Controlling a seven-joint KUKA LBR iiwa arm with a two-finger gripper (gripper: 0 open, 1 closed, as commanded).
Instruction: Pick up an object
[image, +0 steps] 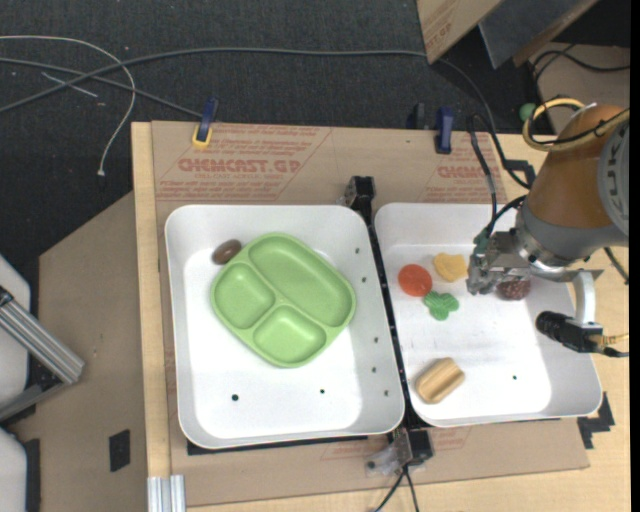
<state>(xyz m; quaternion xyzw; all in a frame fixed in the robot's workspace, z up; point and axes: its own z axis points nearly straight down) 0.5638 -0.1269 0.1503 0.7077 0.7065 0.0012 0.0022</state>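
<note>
Dark carpet (250, 60) at far side, crossed by loose cables (90, 70). Cardboard box (455, 25) far right. Metal rail (35, 340) near left.

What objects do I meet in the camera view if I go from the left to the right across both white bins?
Brown oval piece → green divided plate → red round piece → tan bread-like piece → gripper → dark reddish piece.

The arm (590, 190) has a rounded orange band above a grey wrist; its gripper (488, 270) is grey metal.
</note>
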